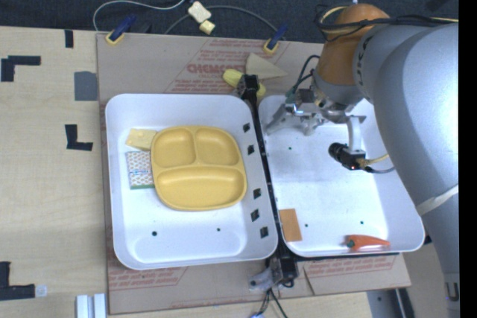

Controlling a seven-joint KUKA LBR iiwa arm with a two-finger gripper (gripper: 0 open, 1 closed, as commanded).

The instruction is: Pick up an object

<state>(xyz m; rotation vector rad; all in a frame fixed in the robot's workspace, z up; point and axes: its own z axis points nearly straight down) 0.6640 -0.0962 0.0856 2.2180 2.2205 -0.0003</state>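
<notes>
The hand (298, 118) hovers in the right bin (387, 194); I cannot tell its state. A carrot (365, 241) lies well below it.

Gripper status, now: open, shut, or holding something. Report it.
Gripper: cannot be told; it sits over the far left corner of the right bin, with no object seen in it.

Bulky grey arm (417, 100), orange wrist band (344, 48) (thin cables trailing alongside)
</notes>
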